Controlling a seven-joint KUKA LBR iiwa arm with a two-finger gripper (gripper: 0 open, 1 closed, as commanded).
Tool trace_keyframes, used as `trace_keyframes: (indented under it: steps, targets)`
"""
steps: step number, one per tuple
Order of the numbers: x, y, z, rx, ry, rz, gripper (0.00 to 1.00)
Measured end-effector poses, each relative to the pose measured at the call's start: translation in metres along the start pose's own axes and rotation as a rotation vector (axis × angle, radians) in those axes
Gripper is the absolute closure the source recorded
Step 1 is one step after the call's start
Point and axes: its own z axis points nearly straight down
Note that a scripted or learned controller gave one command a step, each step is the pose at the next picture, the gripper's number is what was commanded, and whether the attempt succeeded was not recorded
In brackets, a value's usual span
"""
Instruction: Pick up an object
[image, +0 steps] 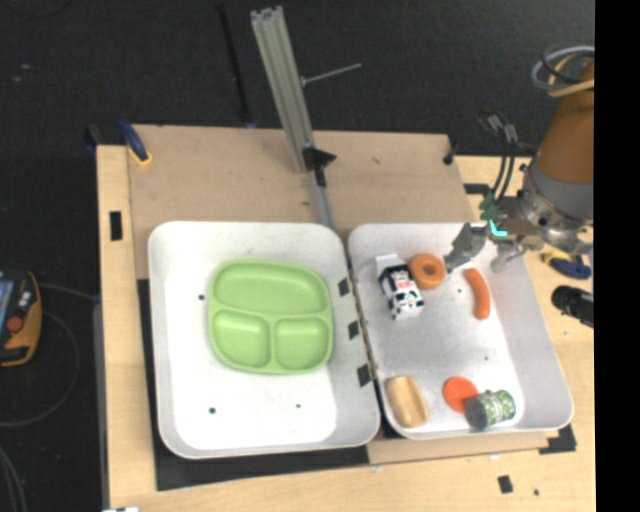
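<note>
Over the right bin's top right corner: gripper (484, 250), hanging off the grey arm with the orange band.
Gripper fingers: spread apart, one dark finger on each side, nothing between them.
Touching: cannot tell if a fingertip meets the bin floor; not on any toy.
Right bin (520, 345): white, shallow, holds all the small toys.
Just left of gripper: orange donut (428, 271), close to the left finger.
Just below gripper: orange sausage (480, 293), lying almost straight up and down.
Left of donut: black and white toy (402, 288), touching the donut's side or nearly so.
Bottom edge of right bin: bread roll (406, 399) near the left wall, then red disc (458, 391), then green can (490, 408) lying right beside the disc.
Open room: bare white floor in the middle of the right bin, between the sausage and the bottom toys.
Left bin (180, 330): white, with green tray (270, 317) in the middle, three parts, bare rim all round.
</note>
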Motion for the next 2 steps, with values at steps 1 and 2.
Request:
trace_keyframes:
  steps: [1, 2]
  targets:
    - [0.0, 0.0, -0.001, -0.002, 0.0, 0.0, 0.0]
    - [-0.007, -0.002, 0.043, 0.001, -0.002, 0.001, 0.0]
